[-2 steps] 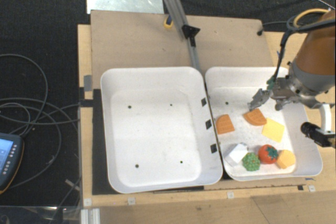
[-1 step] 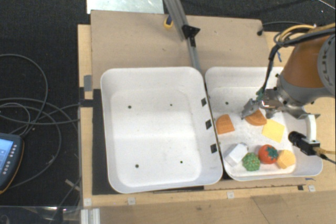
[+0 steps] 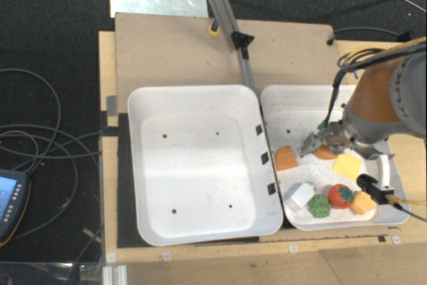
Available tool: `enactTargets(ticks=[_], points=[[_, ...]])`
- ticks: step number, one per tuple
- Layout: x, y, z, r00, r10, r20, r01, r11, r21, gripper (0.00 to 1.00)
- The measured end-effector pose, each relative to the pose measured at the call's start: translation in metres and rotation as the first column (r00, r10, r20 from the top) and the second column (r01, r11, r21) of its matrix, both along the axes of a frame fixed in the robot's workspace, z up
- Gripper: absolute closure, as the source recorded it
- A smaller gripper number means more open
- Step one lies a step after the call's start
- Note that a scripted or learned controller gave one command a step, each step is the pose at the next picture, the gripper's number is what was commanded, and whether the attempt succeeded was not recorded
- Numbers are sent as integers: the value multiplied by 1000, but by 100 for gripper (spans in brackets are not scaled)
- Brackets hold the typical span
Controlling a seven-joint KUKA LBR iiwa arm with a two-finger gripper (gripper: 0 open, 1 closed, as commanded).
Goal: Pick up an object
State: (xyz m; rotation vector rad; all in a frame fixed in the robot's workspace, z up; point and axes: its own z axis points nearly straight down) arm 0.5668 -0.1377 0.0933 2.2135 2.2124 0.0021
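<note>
My gripper (image 3: pixel 311 143) hangs low over the middle of the right bin (image 3: pixel 293 103), below the grey and orange arm. An orange wedge (image 3: pixel 286 158) lies just to its lower left. A flat brown-orange piece (image 3: pixel 325 153) sits right beside the gripper's tip, partly hidden by it. A yellow cheese slice (image 3: pixel 347 165) lies under the wrist. Along the bin's front edge are a white block (image 3: pixel 300 195), a green broccoli (image 3: pixel 319 205), a red tomato (image 3: pixel 341 196) and a yellow-orange block (image 3: pixel 363 203).
The left bin (image 3: pixel 143 110) stands beside the right one, their rims touching. A grey pole (image 3: pixel 223 7) slants over the back of the bench. Cables run from the arm past the right bin's far edge.
</note>
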Motion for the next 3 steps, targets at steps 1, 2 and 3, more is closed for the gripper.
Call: enactTargets(ticks=[1, 2, 3], points=[[2, 0, 13, 1000, 0, 5, 0, 1000, 1, 100], [11, 7, 69, 1000, 6, -3, -6, 1000, 6, 100], [15, -1, 130, 1000, 5, -1, -5, 1000, 5, 100]])
